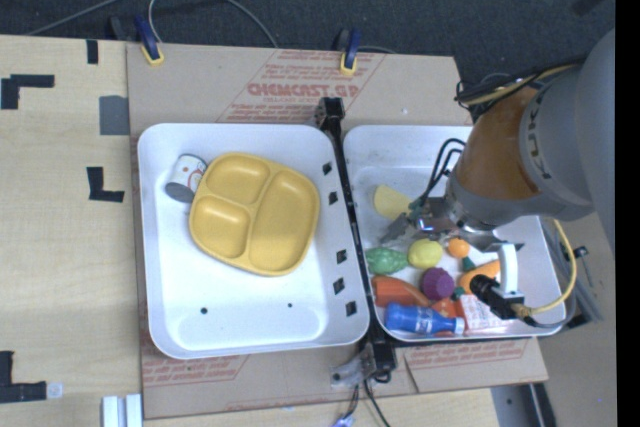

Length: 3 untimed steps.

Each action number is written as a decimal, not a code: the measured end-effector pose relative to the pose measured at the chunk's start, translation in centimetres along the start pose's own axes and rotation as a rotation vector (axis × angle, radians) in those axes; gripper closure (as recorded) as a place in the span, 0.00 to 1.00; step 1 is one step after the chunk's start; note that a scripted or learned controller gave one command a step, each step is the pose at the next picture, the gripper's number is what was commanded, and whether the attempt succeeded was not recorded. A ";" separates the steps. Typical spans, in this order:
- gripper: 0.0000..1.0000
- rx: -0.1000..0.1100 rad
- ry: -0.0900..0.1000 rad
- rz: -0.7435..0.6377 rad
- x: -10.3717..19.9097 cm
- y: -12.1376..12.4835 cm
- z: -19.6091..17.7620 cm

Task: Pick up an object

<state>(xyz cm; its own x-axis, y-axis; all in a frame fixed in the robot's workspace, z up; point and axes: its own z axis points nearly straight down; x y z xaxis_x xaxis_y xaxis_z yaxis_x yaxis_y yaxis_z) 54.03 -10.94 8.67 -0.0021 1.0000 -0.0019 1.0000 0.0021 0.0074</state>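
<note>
The gripper hung over the crowded right bin, its jaws apart and holding nothing, so it needed to descend straight on one toy, the yellow one, without pushing its neighbours.

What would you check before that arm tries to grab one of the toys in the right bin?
1. Claw over the right bin: ok, it sits above the pile.
2. Target picked out: cannot tell; green toy, yellow ball and purple ball all lie close beneath it.
3. Room around the toys: not ok, they crowd together with the orange toy and blue bottle.
4. Anything held already: cannot tell, the wrist hides it.
5. Cable out of the way: cannot tell, it loops near the claw.
6. Left bin: ok, yellow plate and cup lie apart from the work.
</note>
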 end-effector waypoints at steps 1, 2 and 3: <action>0.00 -0.001 -0.001 0.001 0.1 -2.6 0.0; 1.00 0.000 0.000 0.001 0.1 -2.6 -1.0; 1.00 0.007 0.002 0.000 4.1 2.4 -9.8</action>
